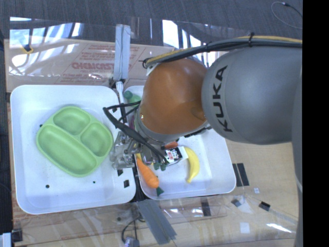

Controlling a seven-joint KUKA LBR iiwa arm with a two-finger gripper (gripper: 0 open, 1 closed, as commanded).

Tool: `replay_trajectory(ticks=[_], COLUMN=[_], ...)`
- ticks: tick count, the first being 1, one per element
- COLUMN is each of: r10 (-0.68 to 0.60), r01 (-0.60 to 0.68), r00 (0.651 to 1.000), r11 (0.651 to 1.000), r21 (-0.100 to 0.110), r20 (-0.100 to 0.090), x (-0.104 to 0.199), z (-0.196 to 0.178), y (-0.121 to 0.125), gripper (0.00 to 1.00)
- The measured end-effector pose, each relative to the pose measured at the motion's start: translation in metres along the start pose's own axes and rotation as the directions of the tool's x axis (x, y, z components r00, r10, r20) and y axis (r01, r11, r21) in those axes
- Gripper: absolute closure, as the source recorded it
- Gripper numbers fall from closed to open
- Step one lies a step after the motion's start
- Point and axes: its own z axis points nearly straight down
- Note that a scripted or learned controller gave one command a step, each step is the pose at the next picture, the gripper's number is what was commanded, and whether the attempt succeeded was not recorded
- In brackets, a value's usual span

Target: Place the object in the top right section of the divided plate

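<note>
Two white bins [31,199] are sitting side by side; my pincer [123,156] is hovering at their shared edge beside the carrot [147,175], grip state indiscernible; the green divided plate [74,140] is lying left.

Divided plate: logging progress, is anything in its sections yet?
Empty: all three sections of the green divided plate show bare green.
</note>
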Motion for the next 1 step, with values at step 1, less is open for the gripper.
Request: replay_trajectory(ticks=[1], r10=[0.197], r01=[-0.197], r00=[0.98], r11=[0.98], r21=[0.001], r20=[-0.003], x=[-0.0006], z=[0.0348], y=[-0.0298], gripper=[1.0])
